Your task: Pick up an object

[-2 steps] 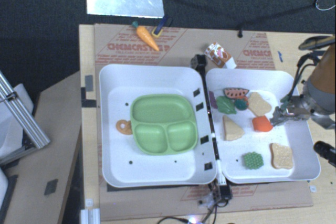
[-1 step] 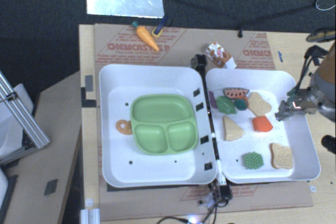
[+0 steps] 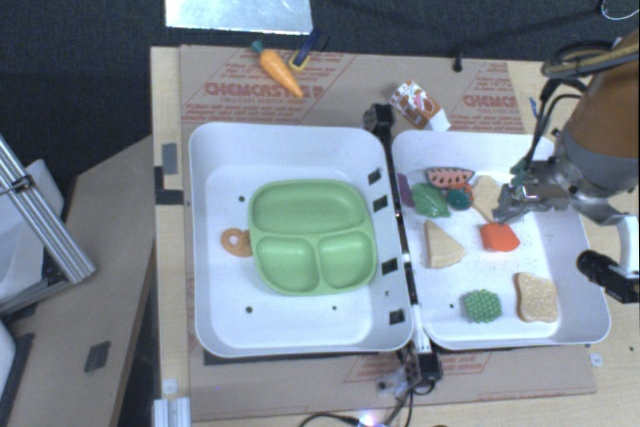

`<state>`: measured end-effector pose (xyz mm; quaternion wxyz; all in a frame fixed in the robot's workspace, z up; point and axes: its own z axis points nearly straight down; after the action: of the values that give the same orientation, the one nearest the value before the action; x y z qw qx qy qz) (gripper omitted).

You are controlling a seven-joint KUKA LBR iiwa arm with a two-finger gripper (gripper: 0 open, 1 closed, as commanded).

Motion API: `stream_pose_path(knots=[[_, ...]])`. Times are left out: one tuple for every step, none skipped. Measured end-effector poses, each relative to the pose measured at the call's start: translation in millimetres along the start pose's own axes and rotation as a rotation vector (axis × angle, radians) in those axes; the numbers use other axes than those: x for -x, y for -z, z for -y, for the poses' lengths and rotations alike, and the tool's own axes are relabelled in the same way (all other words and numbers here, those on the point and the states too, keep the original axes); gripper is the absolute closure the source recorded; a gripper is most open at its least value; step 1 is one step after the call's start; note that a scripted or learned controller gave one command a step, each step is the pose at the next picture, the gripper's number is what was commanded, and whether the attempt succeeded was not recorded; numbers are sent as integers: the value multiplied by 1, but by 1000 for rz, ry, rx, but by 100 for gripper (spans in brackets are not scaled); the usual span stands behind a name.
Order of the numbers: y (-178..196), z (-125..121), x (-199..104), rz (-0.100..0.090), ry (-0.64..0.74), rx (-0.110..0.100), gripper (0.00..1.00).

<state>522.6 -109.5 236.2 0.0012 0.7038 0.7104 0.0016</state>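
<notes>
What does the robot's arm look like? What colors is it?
The arm is chunky and rounded, grey with a wide orange band above the wrist. Thin dark cables loop along its upper side. At its tip sits a small grey metal gripper.

glossy green plastic tray
</notes>
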Motion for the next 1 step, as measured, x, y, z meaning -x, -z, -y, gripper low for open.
stream_pose_path(knots=[[-14,-8,-54,-1,0,-3,100]])
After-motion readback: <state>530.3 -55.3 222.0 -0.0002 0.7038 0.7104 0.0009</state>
